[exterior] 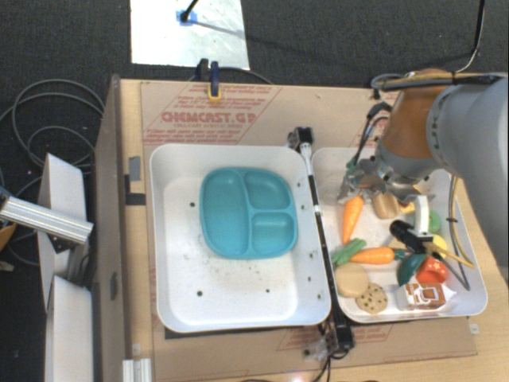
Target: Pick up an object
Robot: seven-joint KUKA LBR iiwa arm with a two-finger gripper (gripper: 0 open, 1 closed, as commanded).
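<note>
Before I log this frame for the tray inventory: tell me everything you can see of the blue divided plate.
The blue divided plate is teal, smooth and looks like plastic, a rounded rectangle moulded into three compartments: one long one on its left side and two smaller ones on its right. It lies flat, right side up, slightly turned, in the upper middle of the left white bin. Its compartments hold nothing, and only the bin floor touches it.

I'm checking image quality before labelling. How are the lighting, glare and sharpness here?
Camera view: light is even and soft, with faint shadows inside the left bin; the foil sheet at top is washed out by glare; the arm looks slightly blurred; the toys in the right bin are small and soft-edged; the tray is clear.
</note>
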